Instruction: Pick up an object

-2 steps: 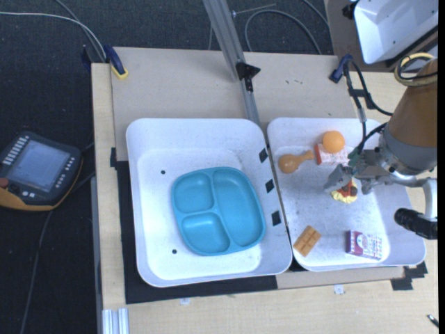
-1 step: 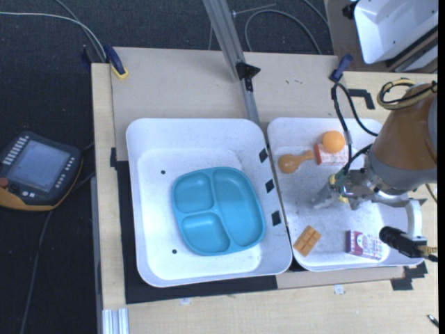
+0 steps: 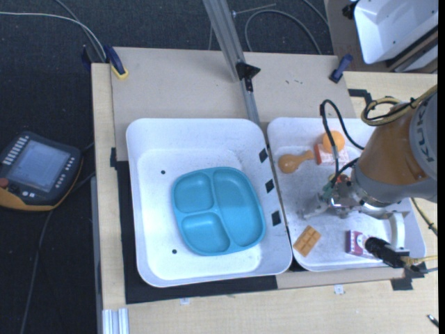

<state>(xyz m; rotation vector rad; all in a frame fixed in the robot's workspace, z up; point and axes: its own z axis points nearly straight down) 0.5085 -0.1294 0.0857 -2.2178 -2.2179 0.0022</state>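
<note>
My gripper (image 3: 336, 199) is low in the middle of the right bin (image 3: 292, 132), reaching in from the right under the arm's orange band. Nothing shows between its tips. An orange biscuit-like block (image 3: 306, 239) lies in front of it to the left. A purple and white packet (image 3: 357, 243) lies in front of it to the right. Behind the gripper are a tan pear-shaped piece (image 3: 295, 161), a small red and white box (image 3: 324, 154) and an orange ball (image 3: 334, 140), the latter two close together.
The left bin (image 3: 149, 145) holds a blue divided plate (image 3: 218, 210). A grey pole (image 3: 229, 40) slants over the bench's back toward the seam between the bins. A black cable (image 3: 334, 127) loops above the right bin. A handheld pendant (image 3: 38, 169) lies off the bench at left.
</note>
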